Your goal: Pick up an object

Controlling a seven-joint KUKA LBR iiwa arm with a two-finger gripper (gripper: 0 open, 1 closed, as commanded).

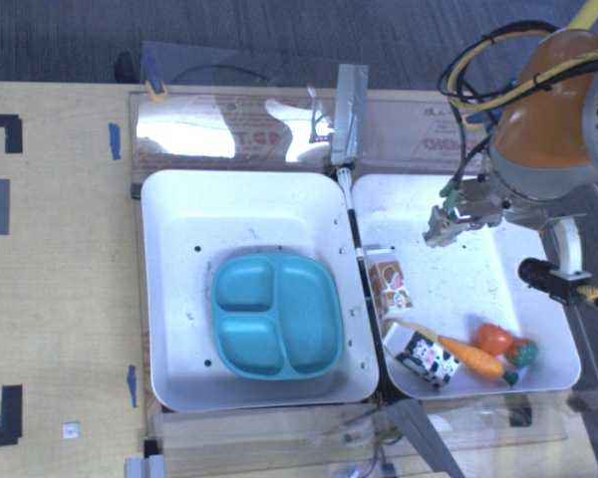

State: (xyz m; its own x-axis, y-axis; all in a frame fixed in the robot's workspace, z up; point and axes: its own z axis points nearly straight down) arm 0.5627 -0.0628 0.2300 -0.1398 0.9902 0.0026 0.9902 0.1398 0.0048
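A grey arm's end effector [447,225], its opening impossible to judge and nothing visibly held, hovers over the right white bin's [568,366] far end, while the orange plastic carrot [468,355] lies toward the near rim, long axis crosswise.

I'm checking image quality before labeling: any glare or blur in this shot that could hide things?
In the camera view, strong white glare washes the clear panel behind the left bin; the gripper looks slightly soft, its parts hard to separate; the blue tray and carrot are evenly lit and sharp.
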